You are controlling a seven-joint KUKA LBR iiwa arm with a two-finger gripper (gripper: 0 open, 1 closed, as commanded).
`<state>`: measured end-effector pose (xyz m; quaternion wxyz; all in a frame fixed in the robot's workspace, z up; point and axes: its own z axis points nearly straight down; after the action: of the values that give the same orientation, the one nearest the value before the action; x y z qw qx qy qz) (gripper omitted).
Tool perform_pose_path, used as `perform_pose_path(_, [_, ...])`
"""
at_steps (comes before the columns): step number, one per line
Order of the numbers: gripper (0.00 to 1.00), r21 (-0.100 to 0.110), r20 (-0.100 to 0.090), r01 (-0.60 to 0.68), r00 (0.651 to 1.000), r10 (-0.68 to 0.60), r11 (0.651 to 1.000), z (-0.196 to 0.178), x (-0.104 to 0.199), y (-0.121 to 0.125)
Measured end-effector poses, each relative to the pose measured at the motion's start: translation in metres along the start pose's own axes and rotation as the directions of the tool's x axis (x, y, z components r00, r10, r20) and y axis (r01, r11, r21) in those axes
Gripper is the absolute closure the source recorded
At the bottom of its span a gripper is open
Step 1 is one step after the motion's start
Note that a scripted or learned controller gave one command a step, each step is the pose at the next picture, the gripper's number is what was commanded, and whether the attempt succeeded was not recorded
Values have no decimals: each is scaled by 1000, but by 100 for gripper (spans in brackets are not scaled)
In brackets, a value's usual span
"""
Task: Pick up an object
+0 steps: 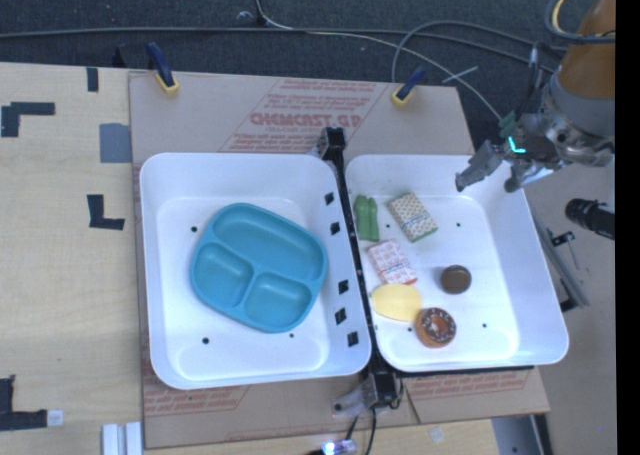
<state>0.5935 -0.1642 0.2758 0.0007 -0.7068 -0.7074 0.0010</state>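
The gripper (492, 171) hung open and empty over the right bin's (520, 273) far right corner; a doughnut (436, 327) lay near its front edge.

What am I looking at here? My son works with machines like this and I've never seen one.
One camera looks down at a slant on a bench with two shallow white bins. The grey and orange robot arm reaches in from the right; its two-finger gripper hangs open above the right bin's far corner, holding nothing. The left bin holds a blue divided plate. The right bin holds small items: a green piece, a patterned packet, a red-and-white packet, a yellow piece, a brown round piece and a doughnut.
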Motion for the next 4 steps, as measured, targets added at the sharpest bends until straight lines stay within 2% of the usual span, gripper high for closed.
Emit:
perform_pose_path(1, [0, -1, 0, 0, 1000, 0, 1000, -1, 0, 0])
perform_pose_path(2, [0, 3, 0, 0, 1000, 0, 1000, 44, 0, -6])
perform_pose_path(3, [0, 5, -1, 1, 1000, -1, 1000, 109, 5, -6])
perform_pose_path(4, [0, 4, -1, 1, 1000, -1, 1000, 158, 10, -14])
